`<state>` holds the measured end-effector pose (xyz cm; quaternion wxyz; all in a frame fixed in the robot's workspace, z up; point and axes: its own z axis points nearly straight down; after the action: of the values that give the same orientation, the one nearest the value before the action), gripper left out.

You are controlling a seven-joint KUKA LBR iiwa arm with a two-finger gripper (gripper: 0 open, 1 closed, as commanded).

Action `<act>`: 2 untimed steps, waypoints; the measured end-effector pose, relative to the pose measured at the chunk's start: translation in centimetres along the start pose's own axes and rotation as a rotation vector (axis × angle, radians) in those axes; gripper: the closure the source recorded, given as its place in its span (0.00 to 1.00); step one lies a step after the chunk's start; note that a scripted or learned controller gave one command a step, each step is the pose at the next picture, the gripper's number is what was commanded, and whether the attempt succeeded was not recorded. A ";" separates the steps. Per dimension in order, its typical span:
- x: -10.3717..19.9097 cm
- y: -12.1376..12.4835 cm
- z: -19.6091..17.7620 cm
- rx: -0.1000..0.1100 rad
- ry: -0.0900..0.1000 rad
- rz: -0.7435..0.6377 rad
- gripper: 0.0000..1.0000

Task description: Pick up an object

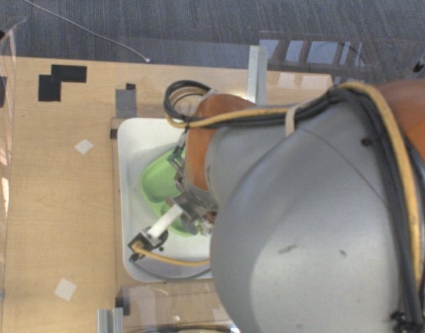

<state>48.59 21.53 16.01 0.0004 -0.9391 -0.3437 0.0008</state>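
Camera view, looking down at a slant on a pale wooden bench (pixel 53 207). A large grey robot arm (pixel 317 234) takes up the right and lower right of the frame, close to the lens and slightly blurred. Yellow and black cables (pixel 268 116) run along its upper edge toward the centre. An orange band (pixel 216 113) wraps the arm just above the wrist, near the top centre.

Left of centre sits 1 shallow white bin (pixel 129 151) with rounded corners; the arm covers its right side. Inside the bin lies a light green object (pixel 155 180), rounded and smooth, in the middle of the part that can be seen.

The gripper (pixel 187 203) reaches down into the bin at the green object's right edge, touching or very nearly touching it. The wrist hides the tip, so it cannot be told whether the gripper is open or closed, or whether it has hold of the green object.

At the upper left of the bench is 1 black stepped mark (pixel 60 82). 2 small pale square tags (pixel 84 146) lie flat on the wood left of the bin. Across the top of the frame runs dark grey carpeted floor (pixel 198 12).
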 end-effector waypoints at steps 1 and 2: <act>1.4 -1.5 -2.6 0.002 0.004 0.497 1.00; 1.3 -1.4 2.9 -0.001 0.000 0.152 1.00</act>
<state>48.65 23.43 13.09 0.0001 -0.9625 -0.2712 0.0007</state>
